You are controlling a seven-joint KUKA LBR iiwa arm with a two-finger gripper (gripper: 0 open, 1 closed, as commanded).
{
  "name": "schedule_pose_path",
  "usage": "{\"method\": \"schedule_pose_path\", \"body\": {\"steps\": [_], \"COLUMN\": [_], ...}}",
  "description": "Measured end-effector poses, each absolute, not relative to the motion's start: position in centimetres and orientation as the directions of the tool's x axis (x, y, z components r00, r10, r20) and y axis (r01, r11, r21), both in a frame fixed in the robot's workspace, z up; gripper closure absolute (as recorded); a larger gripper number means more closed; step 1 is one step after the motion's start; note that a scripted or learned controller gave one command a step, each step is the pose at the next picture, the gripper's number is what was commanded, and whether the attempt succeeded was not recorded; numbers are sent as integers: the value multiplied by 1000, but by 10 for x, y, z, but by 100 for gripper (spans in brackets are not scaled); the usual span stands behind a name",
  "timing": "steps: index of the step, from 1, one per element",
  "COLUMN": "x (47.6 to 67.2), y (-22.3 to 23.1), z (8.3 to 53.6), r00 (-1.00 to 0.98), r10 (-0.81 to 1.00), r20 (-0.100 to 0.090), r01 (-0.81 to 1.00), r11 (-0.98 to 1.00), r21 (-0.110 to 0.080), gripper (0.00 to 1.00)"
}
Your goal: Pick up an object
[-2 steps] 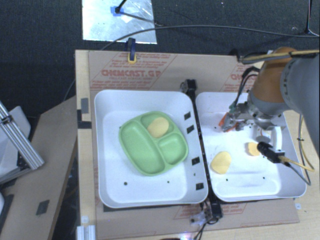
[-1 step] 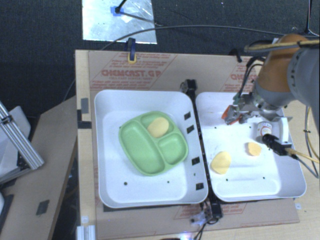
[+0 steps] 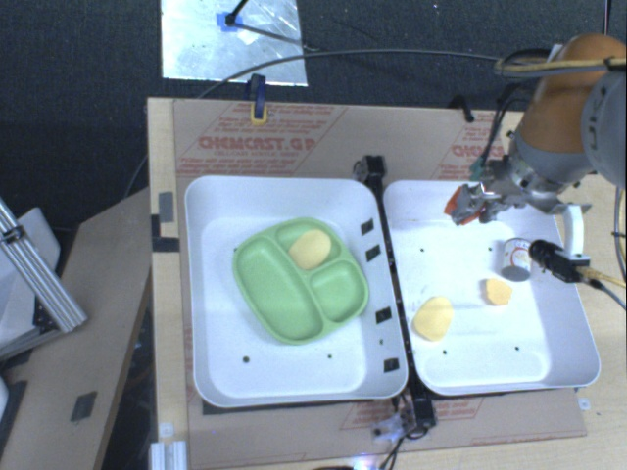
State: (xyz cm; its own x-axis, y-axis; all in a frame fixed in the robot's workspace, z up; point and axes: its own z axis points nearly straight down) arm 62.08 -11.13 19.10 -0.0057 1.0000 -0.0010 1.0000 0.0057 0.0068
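On my table (image 3: 294, 135), the hand (image 3: 468, 206) hovers at the right bin's (image 3: 549, 360) eleven o'clock; its grip I cannot tell

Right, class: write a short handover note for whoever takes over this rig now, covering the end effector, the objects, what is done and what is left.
End effector: above the far part of the right bin, nothing visibly held; finger state unclear.
Objects: a larger yellow piece and a smaller yellow piece lie apart on the right bin's floor. A third yellow piece sits in a small compartment of the green divided plate in the left bin.
Done: no pick yet.
Left: descend on one object, grasp, lift.
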Motion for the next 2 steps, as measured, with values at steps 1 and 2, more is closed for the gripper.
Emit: {"method": "schedule_pose_path", "body": {"steps": [1, 2], "x": [622, 631], "y": [-111, -64], "z": [226, 235], "r00": [-6, -9], "r10": [1000, 1000], "r20": [-1, 2], "r01": [1000, 1000], "r11": [6, 9], "r21": [5, 3], "gripper": [100, 100]}}
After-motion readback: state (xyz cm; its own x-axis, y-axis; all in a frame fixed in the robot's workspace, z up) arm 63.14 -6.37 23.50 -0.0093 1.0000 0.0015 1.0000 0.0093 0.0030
